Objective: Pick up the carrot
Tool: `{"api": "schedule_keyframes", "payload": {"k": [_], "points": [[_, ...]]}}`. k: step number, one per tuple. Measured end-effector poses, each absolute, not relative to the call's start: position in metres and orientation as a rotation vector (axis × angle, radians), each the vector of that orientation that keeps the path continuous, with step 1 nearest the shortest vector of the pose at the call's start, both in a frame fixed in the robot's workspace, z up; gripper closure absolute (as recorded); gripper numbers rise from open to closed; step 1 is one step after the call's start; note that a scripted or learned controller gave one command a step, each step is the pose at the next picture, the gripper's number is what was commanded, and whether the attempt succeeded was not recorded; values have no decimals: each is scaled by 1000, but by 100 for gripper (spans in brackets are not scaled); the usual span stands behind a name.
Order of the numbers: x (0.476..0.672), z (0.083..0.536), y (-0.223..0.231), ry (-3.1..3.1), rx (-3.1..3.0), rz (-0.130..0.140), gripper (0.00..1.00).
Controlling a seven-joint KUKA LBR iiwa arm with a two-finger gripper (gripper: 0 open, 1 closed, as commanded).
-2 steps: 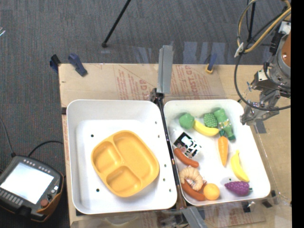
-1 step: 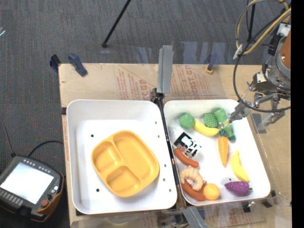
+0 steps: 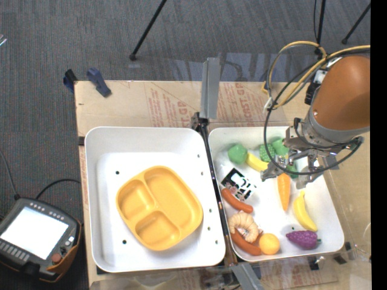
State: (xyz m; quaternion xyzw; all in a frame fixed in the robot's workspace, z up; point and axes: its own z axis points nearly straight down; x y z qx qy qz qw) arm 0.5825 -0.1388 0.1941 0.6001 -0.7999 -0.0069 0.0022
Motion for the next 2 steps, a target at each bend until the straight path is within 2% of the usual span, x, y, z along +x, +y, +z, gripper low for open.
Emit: {"api": "schedule_keyframes", "payload": {"k": [1, 2], "points": [[583, 85, -182, -2515, 1883, -11, 0], [585, 96, -180, -2520, 1886, -11, 100]]}}
